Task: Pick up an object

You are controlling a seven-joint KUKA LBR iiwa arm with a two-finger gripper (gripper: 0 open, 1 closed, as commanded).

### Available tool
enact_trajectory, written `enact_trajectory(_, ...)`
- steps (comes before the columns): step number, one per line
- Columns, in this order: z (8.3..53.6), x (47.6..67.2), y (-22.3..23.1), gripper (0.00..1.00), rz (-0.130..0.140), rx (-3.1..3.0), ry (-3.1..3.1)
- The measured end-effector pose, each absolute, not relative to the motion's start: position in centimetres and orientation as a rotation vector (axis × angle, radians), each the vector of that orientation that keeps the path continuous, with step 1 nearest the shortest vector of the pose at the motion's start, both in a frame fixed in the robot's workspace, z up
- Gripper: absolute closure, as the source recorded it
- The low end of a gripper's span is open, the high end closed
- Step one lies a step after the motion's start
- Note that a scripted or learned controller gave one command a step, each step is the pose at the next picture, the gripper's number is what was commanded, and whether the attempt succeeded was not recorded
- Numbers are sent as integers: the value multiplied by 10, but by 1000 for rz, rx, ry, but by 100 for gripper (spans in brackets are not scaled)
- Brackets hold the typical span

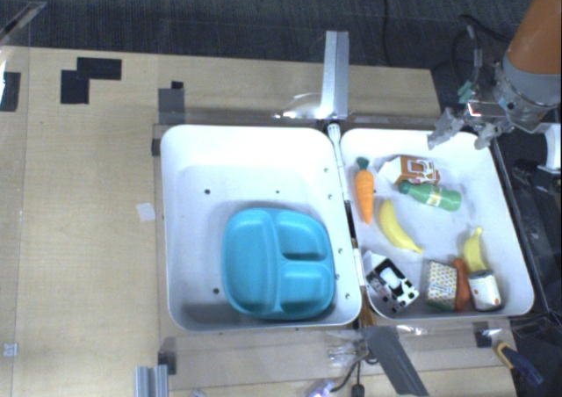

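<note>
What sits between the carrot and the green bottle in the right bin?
Bare white bin floor separates carrot from green bottle in the camera view; the banana lies below.

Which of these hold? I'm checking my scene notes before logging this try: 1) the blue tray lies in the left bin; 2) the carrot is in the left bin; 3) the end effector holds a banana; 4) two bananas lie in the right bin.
1) The blue tray lies in the left bin: true.
2) False: the carrot lies in the right bin, beside the divider.
3) False: the end effector hangs over the right bin's far edge with nothing between its fingers.
4) True: one banana mid-bin, another banana nearer the right wall.
</note>
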State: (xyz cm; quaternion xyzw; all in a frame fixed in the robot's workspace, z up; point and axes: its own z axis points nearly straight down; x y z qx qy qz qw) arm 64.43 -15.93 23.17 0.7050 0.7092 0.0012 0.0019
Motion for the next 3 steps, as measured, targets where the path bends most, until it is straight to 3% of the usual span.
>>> enact_trajectory(1,126,639,-154,0,22,2308,2103)
enact_trajectory(2,110,653,-144,0,25,2248,2153)
enact_trajectory(3,110,650,-146,0,37,2168,2218)
